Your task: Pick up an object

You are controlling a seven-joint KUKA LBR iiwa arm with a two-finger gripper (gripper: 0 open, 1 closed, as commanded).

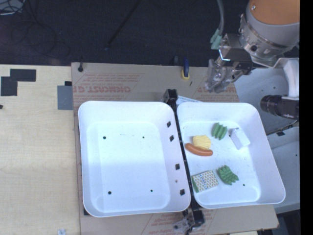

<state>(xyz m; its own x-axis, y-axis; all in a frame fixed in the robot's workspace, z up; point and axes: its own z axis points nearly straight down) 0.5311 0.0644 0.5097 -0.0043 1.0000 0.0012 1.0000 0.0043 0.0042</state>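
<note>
The right bin holds several small things: a yellow corn-like piece, an orange-red sausage just below it, a green pod, a pale grey block, a green leafy piece and a checked flat packet. My gripper hangs above the far edge of the right bin, well apart from all of them, with nothing seen between its fingers.
The left bin lies beside the right one, with black clips along the divider between them. Both rest on a cardboard sheet. A small yellow and blue clamp stands at the sheet's far edge.
</note>
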